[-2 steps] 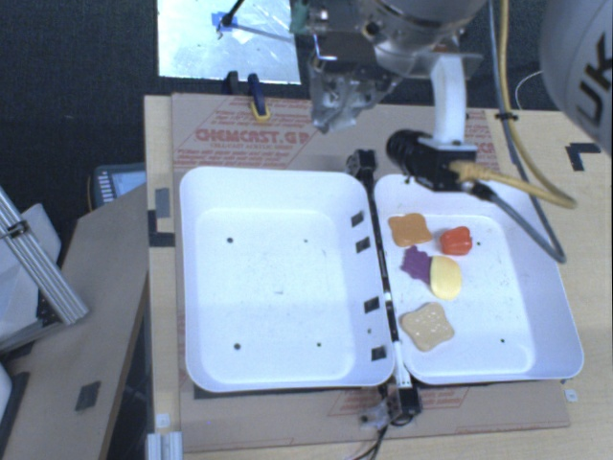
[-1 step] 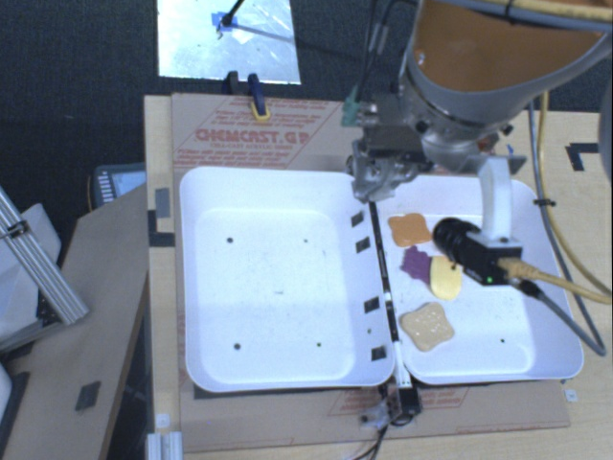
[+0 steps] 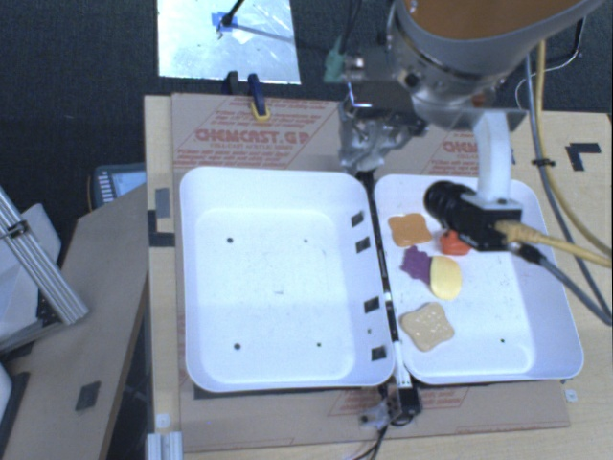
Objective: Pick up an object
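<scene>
The left bin (image 3: 278, 300) sits on a brown sheet (image 3: 306, 113) spread over the counter (image 3: 158, 151). Along the sheet's 12 o'clock edge red print reads "CHEMCAST GP", with a blue and yellow clamp (image 3: 257, 99) just above the letters. The same red print shows again toward 1 o'clock, partly hidden by the arm.

The tool (image 3: 365, 156) hangs at 12 o'clock of the seam between the bins, over their far rims. I cannot tell how far open it is or whether it has hold of anything.

The things to pick lie in the right bin (image 3: 522, 338), on its 9 o'clock side:
- an orange piece (image 3: 410, 228)
- a purple piece (image 3: 416, 263) at the orange one's 6 o'clock
- a yellow oval (image 3: 445, 278) touching the purple one at its 4 o'clock
- a tan slice (image 3: 427, 326) nearer the bin's 6 o'clock
- a red piece (image 3: 454, 245) at 3 o'clock of the orange one, partly covered

The pieces look flat and thin, so the tool may close over one and slip off. Purple and yellow touch, so a grasp there could shove or lift both. From where it hangs, a straight descent would likely meet the rims, not a piece
</scene>
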Tool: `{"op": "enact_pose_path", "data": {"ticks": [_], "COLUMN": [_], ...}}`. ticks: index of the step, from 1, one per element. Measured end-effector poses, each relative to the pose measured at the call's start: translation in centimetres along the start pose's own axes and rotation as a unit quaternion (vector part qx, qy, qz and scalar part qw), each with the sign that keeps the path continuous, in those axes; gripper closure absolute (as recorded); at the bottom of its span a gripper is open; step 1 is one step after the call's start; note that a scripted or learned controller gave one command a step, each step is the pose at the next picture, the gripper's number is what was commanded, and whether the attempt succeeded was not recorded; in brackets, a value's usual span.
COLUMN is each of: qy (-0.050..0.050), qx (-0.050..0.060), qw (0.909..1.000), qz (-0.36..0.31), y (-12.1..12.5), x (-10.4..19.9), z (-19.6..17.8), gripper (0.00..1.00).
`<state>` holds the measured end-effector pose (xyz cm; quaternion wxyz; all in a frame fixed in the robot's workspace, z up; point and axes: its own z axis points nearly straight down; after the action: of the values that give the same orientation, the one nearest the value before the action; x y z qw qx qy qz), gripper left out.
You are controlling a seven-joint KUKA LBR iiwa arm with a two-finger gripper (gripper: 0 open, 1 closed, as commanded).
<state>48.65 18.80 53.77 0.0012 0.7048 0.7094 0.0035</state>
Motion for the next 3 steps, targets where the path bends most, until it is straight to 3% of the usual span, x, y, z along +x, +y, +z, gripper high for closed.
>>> {"op": "enact_pose_path", "data": {"ticks": [1, 2, 3], "qy": [-0.004, -0.005, 0.001], "qx": [0.010, 0.010, -0.002], "qw": [0.9999, 0.9999, 1.0000], "qz": [0.000, 0.003, 0.001], "y": [-0.3, 3.1, 3.6], "x": [3.7, 3.9, 4.6], "z": [17.6, 39.1, 26.6], "gripper": [1.00, 1.00, 1.00]}}
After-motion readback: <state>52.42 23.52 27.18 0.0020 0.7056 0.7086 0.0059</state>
